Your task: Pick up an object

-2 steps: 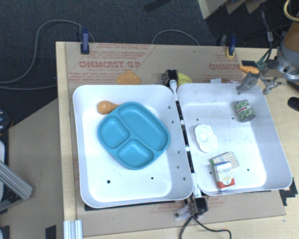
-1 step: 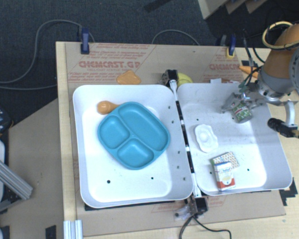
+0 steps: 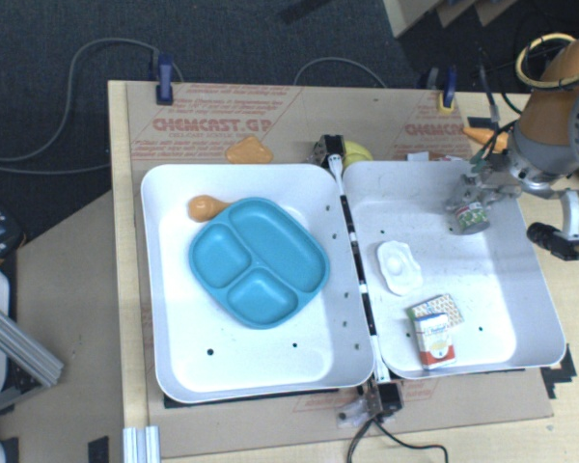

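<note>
The white piece [image 3: 397, 265] in the right bin [image 3: 521, 297] looks to us the likeliest thing to lift — it lies near that bin's left wall, at about seven o'clock from the gripper [image 3: 470, 210] and well apart from it. Its long axis runs roughly from eleven to five o'clock; it is a smooth, pale, rounded lump, hard to tell from the bin floor. At six o'clock from it, near the front rim, lies a small box [image 3: 433, 330] — printed card, red at its lower end, checkered on top, flat-sided and tilted the same way.

We see the gripper low over the upper part of the right bin, below the orange band [image 3: 545, 99]. Something small and greenish-grey shows at its tip; we cannot tell whether that is an object or part of the tool, nor how wide the gripper stands.

In the left bin [image 3: 174, 336] a blue divided plate [image 3: 259, 260] of glossy plastic lies flat, with an orange rounded piece [image 3: 206, 206] at its ten o'clock edge, touching or nearly so
</note>
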Controlling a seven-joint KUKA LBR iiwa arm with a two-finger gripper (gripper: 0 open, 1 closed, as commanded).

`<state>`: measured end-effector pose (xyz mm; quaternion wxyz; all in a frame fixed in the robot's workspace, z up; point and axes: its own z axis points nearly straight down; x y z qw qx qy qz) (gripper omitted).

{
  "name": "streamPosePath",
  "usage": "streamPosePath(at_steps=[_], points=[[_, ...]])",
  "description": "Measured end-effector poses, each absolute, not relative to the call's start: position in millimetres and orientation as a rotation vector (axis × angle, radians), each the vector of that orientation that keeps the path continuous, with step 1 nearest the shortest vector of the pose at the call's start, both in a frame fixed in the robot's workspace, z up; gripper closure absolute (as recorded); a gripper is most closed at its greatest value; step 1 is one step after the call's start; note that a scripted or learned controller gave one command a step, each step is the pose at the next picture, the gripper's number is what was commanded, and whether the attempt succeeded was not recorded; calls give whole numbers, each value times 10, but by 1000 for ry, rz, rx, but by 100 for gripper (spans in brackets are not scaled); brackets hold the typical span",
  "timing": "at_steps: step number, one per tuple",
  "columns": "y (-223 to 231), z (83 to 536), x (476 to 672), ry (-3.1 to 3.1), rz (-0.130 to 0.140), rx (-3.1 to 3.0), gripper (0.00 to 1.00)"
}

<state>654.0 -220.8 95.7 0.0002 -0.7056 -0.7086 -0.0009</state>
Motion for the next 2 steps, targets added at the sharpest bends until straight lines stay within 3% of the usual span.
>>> streamPosePath(at_steps=[1,2], points=[[-1507,843,6676,-2227,-2,-2212,100],[-997,1493,6677,-2229,-6,-2219,100]])
